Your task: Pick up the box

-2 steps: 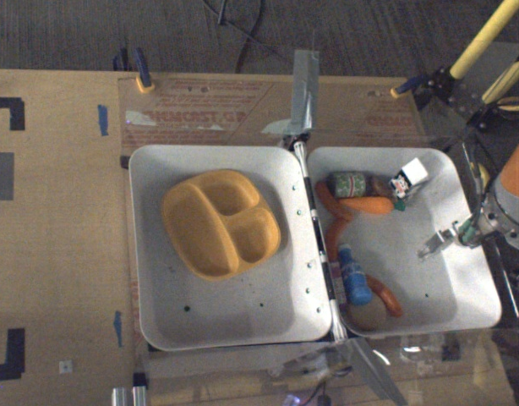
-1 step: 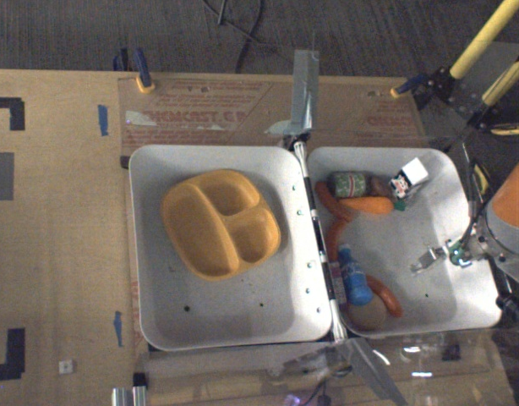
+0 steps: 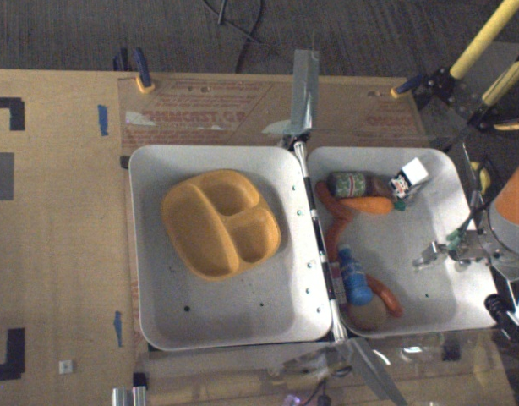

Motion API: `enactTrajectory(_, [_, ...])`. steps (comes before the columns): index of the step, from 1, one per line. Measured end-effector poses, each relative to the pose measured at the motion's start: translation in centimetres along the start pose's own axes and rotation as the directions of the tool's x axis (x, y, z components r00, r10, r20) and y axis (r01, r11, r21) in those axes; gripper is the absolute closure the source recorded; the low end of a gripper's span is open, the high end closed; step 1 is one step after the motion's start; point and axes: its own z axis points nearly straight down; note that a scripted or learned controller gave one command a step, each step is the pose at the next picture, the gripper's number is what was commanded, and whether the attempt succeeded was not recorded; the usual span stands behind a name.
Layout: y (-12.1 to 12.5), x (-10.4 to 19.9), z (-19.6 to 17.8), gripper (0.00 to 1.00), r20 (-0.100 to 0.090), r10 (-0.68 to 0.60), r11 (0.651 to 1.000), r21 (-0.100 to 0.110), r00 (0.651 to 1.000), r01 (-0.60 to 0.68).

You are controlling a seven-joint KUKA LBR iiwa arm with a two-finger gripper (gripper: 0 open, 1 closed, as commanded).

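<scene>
Plywood bench (image 3: 57, 227) | small white box (image 3: 409, 178) | metal gripper (image 3: 437, 255), grip perhaps open, unclear

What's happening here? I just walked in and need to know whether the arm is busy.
The arm's gripper hovers in the right bin, holding nothing. The small box it is meant to pick up lies untouched near the bin's far corner, beside a carrot. The left bin holds a yellow divided plate.

arm (image 3: 511, 218): cut off at right edge | tool (image 3: 433, 255): fingers too small to tell
</scene>
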Motion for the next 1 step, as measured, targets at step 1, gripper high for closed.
enactTrajectory(1, [0.51, 0.06, 0.52, 0.00, 0.011, -0.096, 0.995, -0.017, 0.995, 0.096])
